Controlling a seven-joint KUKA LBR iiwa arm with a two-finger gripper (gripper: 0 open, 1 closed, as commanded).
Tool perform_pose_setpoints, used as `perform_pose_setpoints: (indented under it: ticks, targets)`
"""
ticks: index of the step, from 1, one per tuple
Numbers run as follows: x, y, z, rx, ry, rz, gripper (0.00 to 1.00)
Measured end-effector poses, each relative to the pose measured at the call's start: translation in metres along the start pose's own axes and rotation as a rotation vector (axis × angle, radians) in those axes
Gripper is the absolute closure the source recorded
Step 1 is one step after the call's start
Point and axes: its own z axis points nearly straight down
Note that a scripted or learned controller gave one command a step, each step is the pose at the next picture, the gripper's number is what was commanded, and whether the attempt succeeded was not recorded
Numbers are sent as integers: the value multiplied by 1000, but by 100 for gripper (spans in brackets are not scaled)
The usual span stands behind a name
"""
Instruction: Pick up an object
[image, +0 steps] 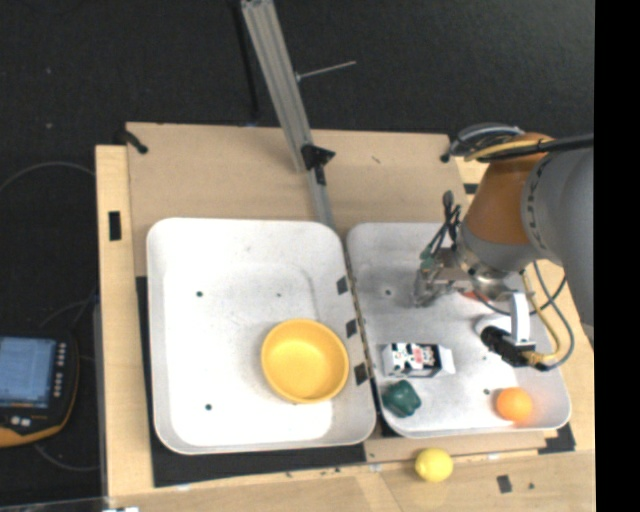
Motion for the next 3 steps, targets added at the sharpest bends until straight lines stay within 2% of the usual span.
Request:
perform_pose_setpoints:
  ticks: [1, 2, 3]
  targets:
    - [0, -7, -49, -2, 0, -3, 100]
    - [-9, -5, -108, 0, -1, -5, 100]
    - [-10, -3, -146, -3, -1, -9, 100]
